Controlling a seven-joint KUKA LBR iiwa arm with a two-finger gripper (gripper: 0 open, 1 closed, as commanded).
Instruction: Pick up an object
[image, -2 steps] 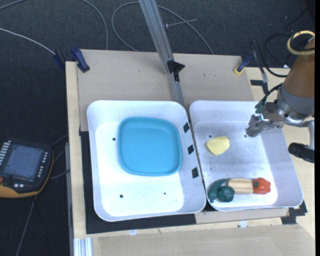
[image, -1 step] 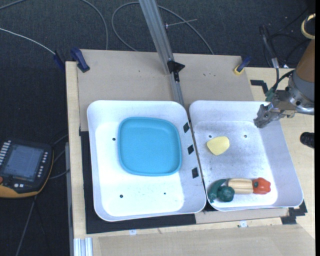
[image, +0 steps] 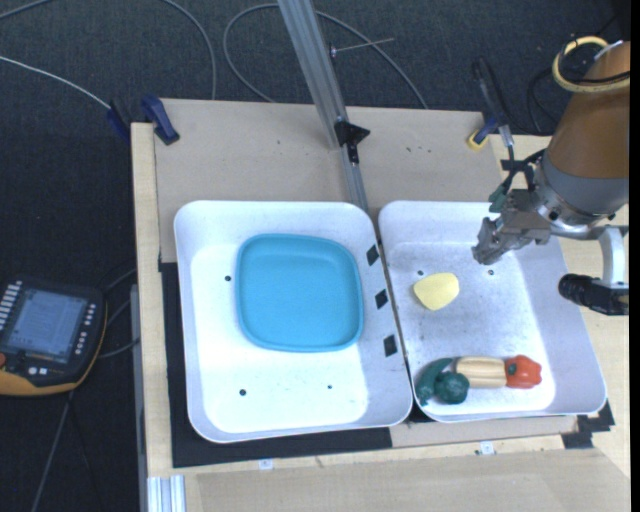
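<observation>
The pincer (image: 492, 250) hovers up and to the right of the yellow wedge (image: 437, 291) in the right bin (image: 570, 330), its grip impossible to tell; the wedge looks light, smooth, probably stiff; best pinched across its narrow sides.

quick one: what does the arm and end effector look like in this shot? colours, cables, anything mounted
The arm has a rounded orange segment over a grey wrist section with a light band beneath. A yellow cable loops beside its top. The end effector is a small dark grey metal assembly with thin dark wires near its mount. A black cylindrical fitting sticks out on the lower right.
</observation>
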